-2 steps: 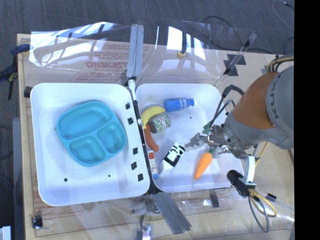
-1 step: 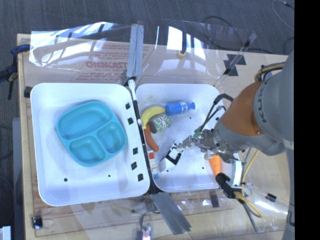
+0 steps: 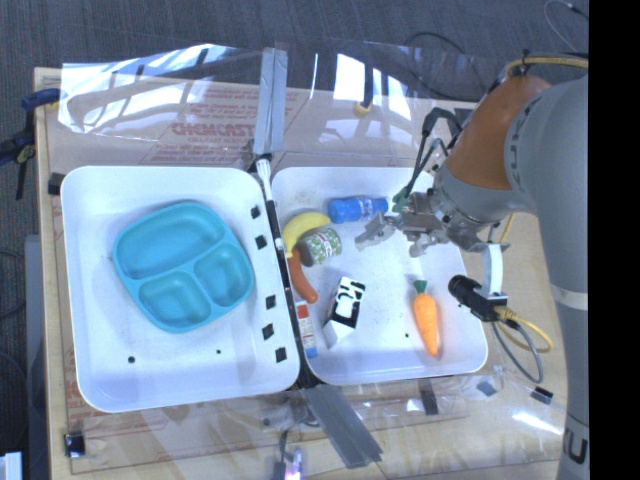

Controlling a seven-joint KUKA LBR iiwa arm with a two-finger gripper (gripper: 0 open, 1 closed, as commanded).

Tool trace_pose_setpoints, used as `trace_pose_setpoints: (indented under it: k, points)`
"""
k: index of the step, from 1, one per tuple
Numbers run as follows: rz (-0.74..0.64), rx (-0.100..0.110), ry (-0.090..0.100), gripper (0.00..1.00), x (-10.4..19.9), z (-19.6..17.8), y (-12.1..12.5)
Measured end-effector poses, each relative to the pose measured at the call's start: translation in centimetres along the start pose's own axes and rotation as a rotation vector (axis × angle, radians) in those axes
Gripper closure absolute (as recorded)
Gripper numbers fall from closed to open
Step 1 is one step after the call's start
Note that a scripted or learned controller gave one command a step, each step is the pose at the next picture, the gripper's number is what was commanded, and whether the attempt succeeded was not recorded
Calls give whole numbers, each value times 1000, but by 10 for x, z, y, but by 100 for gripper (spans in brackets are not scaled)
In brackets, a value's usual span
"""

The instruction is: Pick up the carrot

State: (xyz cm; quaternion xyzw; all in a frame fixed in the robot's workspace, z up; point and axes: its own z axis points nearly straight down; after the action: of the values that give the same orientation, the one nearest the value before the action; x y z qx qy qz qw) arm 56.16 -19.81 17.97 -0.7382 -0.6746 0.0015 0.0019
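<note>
Two shallow white bins sit side by side on the bench. The left bin (image 3: 90, 368) holds a blue divided plate (image 3: 182, 264) lying flat near its middle, well apart from everything the task concerns. The right bin (image 3: 470, 363) carries the clutter: a yellow banana (image 3: 300, 227) and a small green-labelled can (image 3: 320, 246) touching each other near the shared divider, a blue bottle (image 3: 355, 209) on its side just behind them, a slim orange-red piece (image 3: 303, 281) along the divider, and a black-and-white box (image 3: 345, 302) toward the front. The carrot (image 3: 427, 320) lies flat near the bin's right front corner, green stub pointing away from the front wall, with bare floor around it; judged from this, it is the easiest item to reach without disturbing neighbours. The gripper (image 3: 398, 230) hangs over the back half of the right bin, near the blue bottle and clearly behind the carrot, not above it. Its fingers look spread apart, one toward the can and one toward the carrot side, with nothing between them; whether a tip touches the bin floor cannot be told. Judgement: the pick is not yet begun; the arm needs to shift toward the front right and turn so the fingers straddle the carrot across its narrow width. Risk: the tapered body may roll or slip out on closing.
</note>
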Motion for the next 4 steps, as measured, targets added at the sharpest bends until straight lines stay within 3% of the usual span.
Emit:
trace_pose_setpoints:
  k: [1,2,4]
  points:
    - [-76,1,1,0,-10,2,-38]
    - [0,-2,-1,0,-17,-26,-45]
    - [-1,-2,-1,0,-16,-26,-45]
